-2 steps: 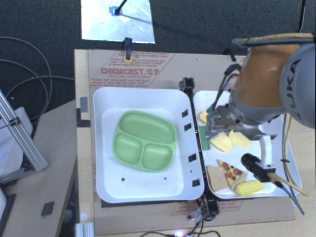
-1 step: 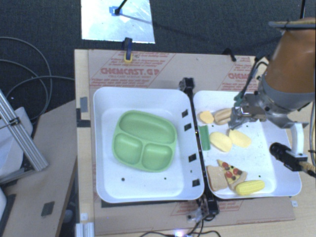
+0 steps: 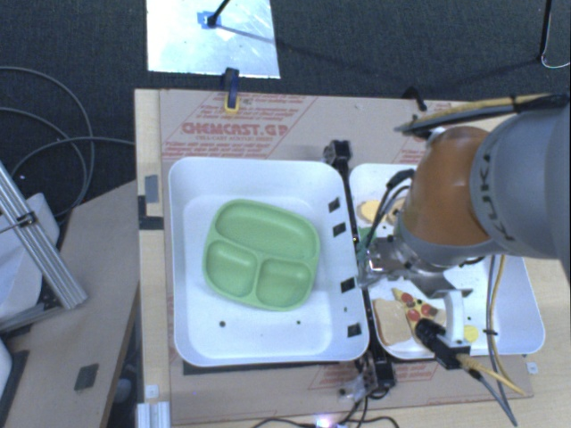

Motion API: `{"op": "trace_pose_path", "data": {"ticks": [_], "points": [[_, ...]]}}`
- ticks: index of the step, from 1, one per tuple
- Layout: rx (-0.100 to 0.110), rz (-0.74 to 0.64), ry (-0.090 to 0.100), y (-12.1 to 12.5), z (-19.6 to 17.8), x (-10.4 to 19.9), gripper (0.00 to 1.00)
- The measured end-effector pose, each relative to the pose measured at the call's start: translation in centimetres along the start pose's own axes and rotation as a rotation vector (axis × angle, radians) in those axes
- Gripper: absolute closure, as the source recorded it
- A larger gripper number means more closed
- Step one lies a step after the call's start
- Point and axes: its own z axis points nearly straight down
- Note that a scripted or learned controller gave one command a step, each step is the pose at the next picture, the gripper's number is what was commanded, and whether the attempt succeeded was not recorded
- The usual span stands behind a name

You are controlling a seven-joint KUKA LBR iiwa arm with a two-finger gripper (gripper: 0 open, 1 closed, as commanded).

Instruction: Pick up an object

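The gripper (image 3: 393, 270) hangs low over the right bin (image 3: 522, 324), its fingers hidden under the wrist, so its state cannot be told. Just below it lies a tan toy pizza slice (image 3: 393, 319) dotted red; a yellow piece (image 3: 368, 210) sits above. The arm (image 3: 500, 190) bears "KUKA". A green divided plate (image 3: 261, 255) lies in the left bin (image 3: 192, 239). Cardboard (image 3: 234, 127) reads "CHEMCAST GP".

The two white bins (image 3: 187, 239) look like smooth, slightly glossy plastic. The green divided plate (image 3: 261, 253) in the left bin is matt plastic. Beneath them the bench board (image 3: 250, 123) looks like dull, printed cardboard. The arm (image 3: 500, 185) at right has satin grey and glossy orange shells.
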Motion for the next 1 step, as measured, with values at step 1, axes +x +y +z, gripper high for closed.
{"op": "trace_pose_path", "data": {"ticks": [1], "points": [[-0.016, -0.008, 0.002, 0.28, -4.49, 6.78, 1.00]]}}
